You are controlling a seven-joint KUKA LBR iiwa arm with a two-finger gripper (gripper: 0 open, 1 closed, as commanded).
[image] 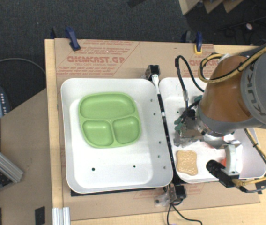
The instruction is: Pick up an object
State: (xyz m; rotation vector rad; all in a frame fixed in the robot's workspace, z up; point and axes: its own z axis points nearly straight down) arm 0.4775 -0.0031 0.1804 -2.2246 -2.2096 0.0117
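A green three-compartment plate (108, 120) lies in the left bin (77, 168). In the right bin (170, 90), a tan, speckled flat piece like a slice of bread (187, 162) rests near the front left corner. A small red and white thing (226, 161) shows just right of it, partly hidden by the arm. My gripper (185, 125) hangs low over the right bin's left side, just behind the tan slice. The wrist's orange band (224, 90) covers most of the bin behind it.
Black cables (184, 78) loop over the back of the right bin. A black divider strip (163, 118) runs between the two bins. Blue clamps (72, 39) hold the cardboard-topped bench at the back edge.
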